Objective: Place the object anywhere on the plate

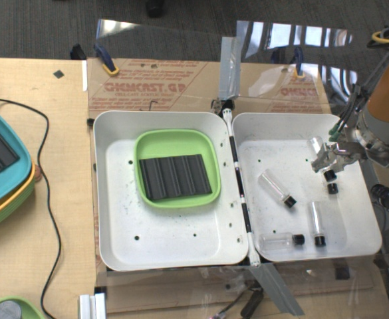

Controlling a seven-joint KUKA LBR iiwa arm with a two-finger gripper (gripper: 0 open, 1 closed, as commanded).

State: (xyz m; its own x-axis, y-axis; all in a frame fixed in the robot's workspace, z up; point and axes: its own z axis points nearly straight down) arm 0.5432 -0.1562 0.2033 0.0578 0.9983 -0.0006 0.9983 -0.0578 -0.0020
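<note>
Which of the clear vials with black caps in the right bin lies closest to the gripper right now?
The slanted clear plastic vial with a black cap, lying left of and below the gripper. The upright-pointing vial and the horizontal vial by the front wall lie farther away.

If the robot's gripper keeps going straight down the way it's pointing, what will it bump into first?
Probably the bare floor of the right bin, or the small black cap just below the gripper. Depth is hard to judge from above, so it could miss the cap. The vials lie further away.
</note>
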